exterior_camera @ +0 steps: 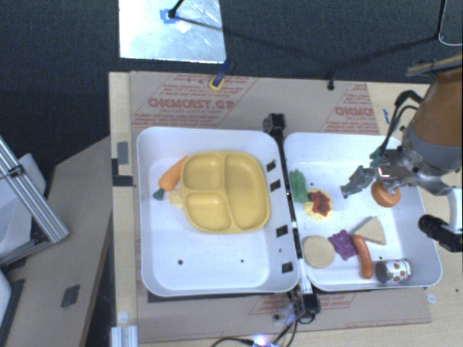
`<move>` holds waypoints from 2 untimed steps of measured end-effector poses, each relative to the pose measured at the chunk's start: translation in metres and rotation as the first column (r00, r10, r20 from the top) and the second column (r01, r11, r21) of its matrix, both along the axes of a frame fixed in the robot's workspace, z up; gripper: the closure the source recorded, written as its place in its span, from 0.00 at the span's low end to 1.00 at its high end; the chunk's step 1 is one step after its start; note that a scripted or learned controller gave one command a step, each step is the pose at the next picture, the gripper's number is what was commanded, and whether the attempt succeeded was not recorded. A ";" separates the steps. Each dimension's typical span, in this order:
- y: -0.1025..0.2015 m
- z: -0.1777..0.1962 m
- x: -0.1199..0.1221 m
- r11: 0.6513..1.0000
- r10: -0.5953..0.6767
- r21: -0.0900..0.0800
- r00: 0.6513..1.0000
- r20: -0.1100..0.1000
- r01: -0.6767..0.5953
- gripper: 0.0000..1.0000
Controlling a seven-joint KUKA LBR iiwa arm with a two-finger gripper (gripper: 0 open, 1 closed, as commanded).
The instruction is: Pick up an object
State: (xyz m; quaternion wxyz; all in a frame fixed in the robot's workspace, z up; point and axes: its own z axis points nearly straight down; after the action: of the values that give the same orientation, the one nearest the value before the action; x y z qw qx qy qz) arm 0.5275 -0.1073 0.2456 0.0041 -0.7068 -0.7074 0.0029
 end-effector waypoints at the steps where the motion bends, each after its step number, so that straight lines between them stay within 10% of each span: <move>1: 0.000 0.006 0.002 1.000 0.002 -0.002 1.000 0.012 -0.002 0.00; 2: 0.008 -0.039 0.002 1.000 0.001 -0.001 1.000 0.008 -0.001 0.00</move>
State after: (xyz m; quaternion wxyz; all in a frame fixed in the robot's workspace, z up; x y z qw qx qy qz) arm 0.5291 -0.0997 0.2068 0.0009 -0.7065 -0.7077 0.0004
